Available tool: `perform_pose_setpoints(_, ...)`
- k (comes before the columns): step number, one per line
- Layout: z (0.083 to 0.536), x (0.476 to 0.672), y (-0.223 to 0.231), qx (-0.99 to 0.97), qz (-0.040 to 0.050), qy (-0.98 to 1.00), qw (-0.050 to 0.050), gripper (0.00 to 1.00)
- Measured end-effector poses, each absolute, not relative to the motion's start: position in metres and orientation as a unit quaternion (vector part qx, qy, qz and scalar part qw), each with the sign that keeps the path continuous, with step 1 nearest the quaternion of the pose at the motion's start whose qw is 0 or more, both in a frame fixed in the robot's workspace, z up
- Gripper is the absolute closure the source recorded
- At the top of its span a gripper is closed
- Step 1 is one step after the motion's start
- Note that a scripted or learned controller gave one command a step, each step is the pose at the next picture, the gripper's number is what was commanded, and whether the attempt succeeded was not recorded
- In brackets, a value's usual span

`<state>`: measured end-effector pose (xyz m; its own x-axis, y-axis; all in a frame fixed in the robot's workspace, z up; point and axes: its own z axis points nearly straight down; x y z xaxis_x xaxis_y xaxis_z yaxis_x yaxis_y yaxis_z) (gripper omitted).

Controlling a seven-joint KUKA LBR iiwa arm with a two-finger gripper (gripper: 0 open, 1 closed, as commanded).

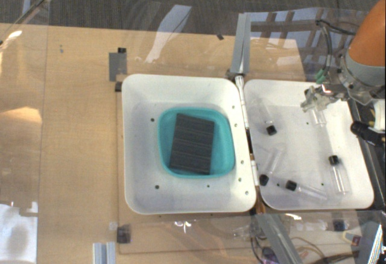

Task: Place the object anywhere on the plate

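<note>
A teal plate (pixel 224 147) lies in the middle of the left white bin (pixel 140 154). A dark grey ribbed rectangular block (pixel 192 143) rests flat on the plate, slightly tilted, with nothing touching it. My gripper (pixel 316 100) hangs over the upper part of the right bin (pixel 362 196), far to the right of the plate, below the arm's orange band (pixel 369 40). Nothing is visibly held in it.
Several clear tubes with black caps lie in the right bin: one near its left side (pixel 269 128), one at the right (pixel 338 173), one at the front (pixel 294 185). A grey divider post (pixel 240 46) stands behind the seam between the bins.
</note>
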<state>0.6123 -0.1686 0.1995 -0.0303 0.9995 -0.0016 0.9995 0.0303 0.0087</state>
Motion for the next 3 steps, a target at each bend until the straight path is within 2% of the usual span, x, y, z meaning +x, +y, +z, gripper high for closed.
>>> perform_pose_setpoints(1,0.420,0.642,-0.154,0.696,0.0036,0.718,0.007,1.00)
perform_pose_setpoints(2,0.419,0.642,-0.154,0.696,0.0031,0.718,0.006,0.00)
perform_pose_setpoints(3,0.438,0.572,-0.180,0.764,0.0031,0.645,0.006,0.00)
